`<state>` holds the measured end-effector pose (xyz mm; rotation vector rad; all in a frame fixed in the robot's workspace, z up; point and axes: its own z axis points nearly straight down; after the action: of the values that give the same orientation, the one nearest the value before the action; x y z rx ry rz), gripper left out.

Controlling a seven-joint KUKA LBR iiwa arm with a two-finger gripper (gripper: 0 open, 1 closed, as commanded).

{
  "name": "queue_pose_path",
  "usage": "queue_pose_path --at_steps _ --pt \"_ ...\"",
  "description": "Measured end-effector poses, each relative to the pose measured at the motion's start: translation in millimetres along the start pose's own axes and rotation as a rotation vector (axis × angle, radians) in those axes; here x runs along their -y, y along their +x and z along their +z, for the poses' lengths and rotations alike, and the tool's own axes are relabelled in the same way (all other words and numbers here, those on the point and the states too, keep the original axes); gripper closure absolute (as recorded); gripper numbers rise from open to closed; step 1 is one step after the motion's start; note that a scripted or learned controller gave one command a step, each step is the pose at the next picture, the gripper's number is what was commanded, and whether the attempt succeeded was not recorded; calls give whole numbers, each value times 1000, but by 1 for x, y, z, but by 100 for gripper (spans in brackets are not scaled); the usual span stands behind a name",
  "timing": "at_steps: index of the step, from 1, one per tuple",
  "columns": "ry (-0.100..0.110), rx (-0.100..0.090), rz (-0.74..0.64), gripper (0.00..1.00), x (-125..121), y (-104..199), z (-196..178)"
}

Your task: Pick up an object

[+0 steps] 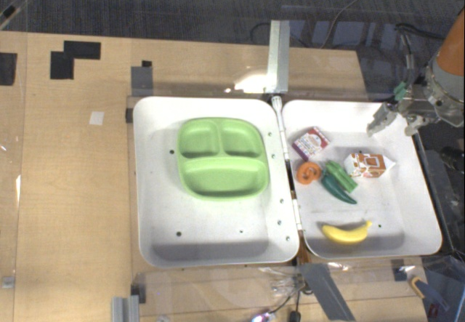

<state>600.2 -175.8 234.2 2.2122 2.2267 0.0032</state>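
Observation:
The right bin (pixel 407 204) holds several small objects: a purple and white packet (pixel 310 143), an orange ring-shaped piece (pixel 309 173), a green vegetable (pixel 338 182), a white and orange carton (pixel 368 163) and a yellow banana (pixel 346 232). My gripper (pixel 396 121) hangs over the bin's far right corner, up and to the right of the carton. Its two fingers stand apart and nothing lies between them. The grey arm with its orange band comes in from the right edge.
The left bin (pixel 156 190) carries a green divided plate (pixel 221 156). A metal bracket (pixel 279 51) rises behind the seam between the bins. Cables run along the bench behind the right bin.

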Motion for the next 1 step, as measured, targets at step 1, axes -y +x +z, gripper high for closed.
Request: queue_pose_path --at_steps 1 --pt "-37 11 -66 0 27 25 117"
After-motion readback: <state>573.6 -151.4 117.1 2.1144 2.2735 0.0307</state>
